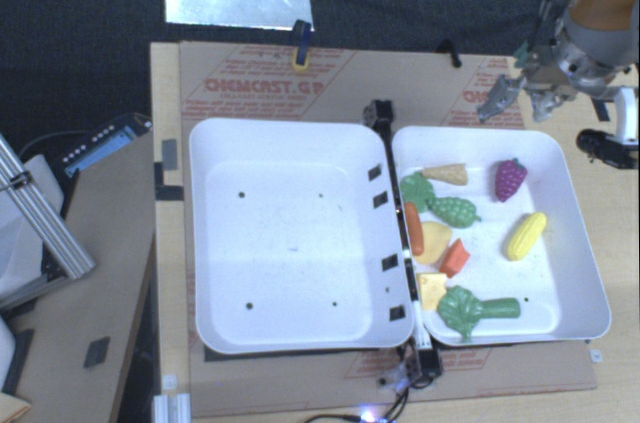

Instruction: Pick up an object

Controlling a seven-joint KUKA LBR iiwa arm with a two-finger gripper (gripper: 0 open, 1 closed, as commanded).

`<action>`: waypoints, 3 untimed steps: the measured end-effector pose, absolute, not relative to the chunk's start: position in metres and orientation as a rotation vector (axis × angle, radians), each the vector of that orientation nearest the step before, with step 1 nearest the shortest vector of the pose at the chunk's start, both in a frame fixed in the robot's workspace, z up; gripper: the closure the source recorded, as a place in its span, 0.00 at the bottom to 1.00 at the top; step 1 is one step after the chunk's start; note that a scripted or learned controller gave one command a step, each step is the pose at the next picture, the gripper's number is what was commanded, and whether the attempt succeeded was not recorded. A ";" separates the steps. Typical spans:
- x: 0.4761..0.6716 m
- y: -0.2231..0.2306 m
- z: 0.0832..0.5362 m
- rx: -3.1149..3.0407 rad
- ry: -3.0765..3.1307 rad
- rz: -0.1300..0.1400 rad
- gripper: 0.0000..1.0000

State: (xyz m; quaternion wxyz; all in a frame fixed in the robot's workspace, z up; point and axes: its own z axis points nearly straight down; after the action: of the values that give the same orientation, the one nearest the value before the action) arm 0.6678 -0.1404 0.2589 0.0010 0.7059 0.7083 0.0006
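Observation:
My gripper (520, 103) hangs above the far rim of the right bin (580, 256), open, with nothing between its fingers. Several toy foods lie in that bin. Purple grapes (510, 178) are nearest the gripper, just in front of it. A yellow corn cob (526, 235) lies closer to the front. A tan wedge (446, 174), a knobbly green piece (453, 209) and a green leafy piece (415, 188) sit at the bin's left. An orange carrot (413, 226), a red-orange wedge (455, 257), a yellow cheese block (432, 291) and green broccoli (475, 308) are further forward.
The left bin (215, 146) adjoins the right one along a black clipped seam (390, 201). Both rest on a cardboard sheet (260, 81). A yellow clamp (300, 56) sits behind the left bin. A metal frame (40, 221) stands at the far left.

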 end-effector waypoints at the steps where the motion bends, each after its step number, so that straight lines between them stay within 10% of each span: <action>1: 0.669 -0.140 0.271 2.210 2.225 0.006 1.00; 3: 0.647 -0.150 0.540 2.205 2.220 0.012 1.00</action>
State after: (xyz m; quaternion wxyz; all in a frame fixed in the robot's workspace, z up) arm 0.6472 -0.1498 0.5403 0.0062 0.7048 0.7094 0.0039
